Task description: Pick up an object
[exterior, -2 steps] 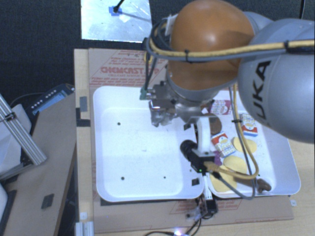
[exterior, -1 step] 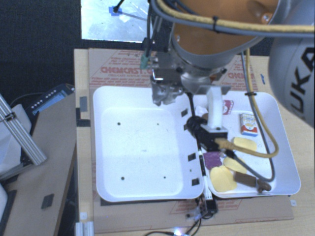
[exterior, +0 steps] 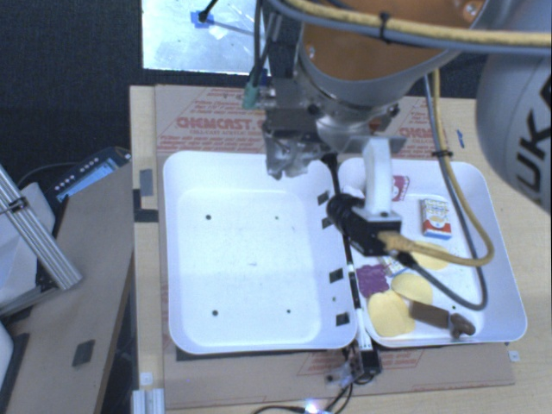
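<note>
Overhead, my gripper (exterior: 289,158) hangs at the far edge of the left bin (exterior: 185,231), near that bin's far right corner; from this slanted angle I cannot tell whether it is parted or closed, and I see nothing held in it. My grey arm with its orange band fills the upper right, trailing yellow cables (exterior: 448,231) over the right bin (exterior: 509,291).

All the objects lie in the right bin. A small red and white box (exterior: 435,217) sits toward its far side. Two pale yellow discs (exterior: 390,313) lie near the front edge, with a purple piece (exterior: 373,277) just beyond them by the divider and a brown bar (exterior: 440,317) beside them toward the front right corner.

Both bins rest on a cardboard sheet (exterior: 207,115) with red lettering, spread over the table (exterior: 142,145). Beyond the far edge, a bright patch of floor (exterior: 198,20) shows against dark surroundings.
</note>
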{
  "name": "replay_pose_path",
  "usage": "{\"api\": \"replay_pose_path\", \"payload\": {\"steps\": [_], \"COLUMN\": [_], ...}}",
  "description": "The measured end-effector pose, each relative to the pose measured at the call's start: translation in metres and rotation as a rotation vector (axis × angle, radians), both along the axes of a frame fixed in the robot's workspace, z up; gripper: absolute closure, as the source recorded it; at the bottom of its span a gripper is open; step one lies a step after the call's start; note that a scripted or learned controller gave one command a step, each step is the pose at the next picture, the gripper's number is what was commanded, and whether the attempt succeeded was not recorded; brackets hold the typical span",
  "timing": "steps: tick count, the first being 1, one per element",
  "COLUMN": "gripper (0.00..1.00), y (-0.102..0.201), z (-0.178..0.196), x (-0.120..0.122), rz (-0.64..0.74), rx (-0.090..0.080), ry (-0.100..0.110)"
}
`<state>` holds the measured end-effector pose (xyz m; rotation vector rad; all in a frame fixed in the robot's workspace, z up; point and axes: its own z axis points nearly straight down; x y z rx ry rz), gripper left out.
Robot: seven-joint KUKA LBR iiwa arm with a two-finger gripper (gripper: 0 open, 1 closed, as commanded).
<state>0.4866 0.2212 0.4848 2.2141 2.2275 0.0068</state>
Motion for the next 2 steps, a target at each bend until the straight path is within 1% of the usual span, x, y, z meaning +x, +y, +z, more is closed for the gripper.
{"api": "replay_pose_path", "payload": {"steps": [1, 2], "gripper": [1.0, 1.0], "y": [0.004, 0.007], "z": [0.004, 0.02], "x": [0.0, 0.0], "rz": [0.0, 0.0], "rx": [-0.001, -0.001], "ry": [0.002, 0.001]}}
